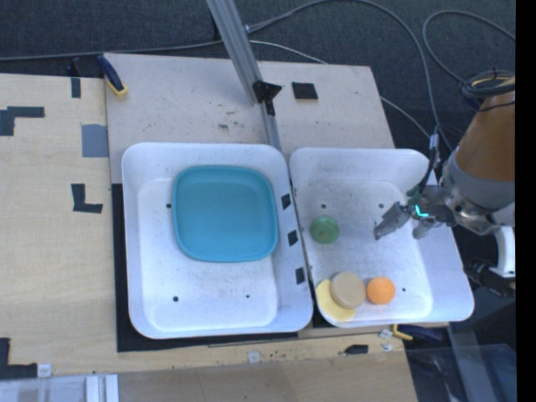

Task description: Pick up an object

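Right now fingers hover spread over the right bin, beside green ball

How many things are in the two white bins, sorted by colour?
Blue: 1, the plate in the left bin
Green: 1, the ball in the right bin
Orange: 1, the ball
Tan: 1, the round block
Yellow: 1, the flat piece under the block
Total: 5
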`<state>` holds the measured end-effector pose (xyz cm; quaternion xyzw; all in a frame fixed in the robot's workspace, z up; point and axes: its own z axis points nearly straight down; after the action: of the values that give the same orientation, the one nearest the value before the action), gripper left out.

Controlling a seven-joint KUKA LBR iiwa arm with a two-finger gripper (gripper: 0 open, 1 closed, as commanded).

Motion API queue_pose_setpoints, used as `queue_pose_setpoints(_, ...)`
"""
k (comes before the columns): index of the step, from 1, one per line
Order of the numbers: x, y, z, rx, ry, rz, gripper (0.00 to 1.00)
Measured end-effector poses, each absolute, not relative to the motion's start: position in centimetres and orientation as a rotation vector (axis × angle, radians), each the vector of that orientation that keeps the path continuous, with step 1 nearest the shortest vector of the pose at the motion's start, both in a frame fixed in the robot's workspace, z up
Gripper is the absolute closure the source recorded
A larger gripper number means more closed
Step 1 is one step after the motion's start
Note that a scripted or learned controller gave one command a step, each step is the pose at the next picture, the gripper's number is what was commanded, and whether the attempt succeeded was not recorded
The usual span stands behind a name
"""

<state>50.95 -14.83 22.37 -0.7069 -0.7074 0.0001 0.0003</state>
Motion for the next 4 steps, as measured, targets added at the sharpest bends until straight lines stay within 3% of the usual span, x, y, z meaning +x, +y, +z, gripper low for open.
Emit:
queue_pose_setpoints(1,50.9,-14.8,22.4,-2.22,-2.222,0.0,0.0)
queue_pose_setpoints(2,50.2,-14.1,16.7,-2.217,-2.219,0.005,0.0)
queue_pose_setpoints(3,50.8,-14.6,11.0,-2.218,-2.219,0.005,0.0)
queue_pose_setpoints(4,50.8,-14.6,9.0,-2.222,-2.223,0.0,0.0)
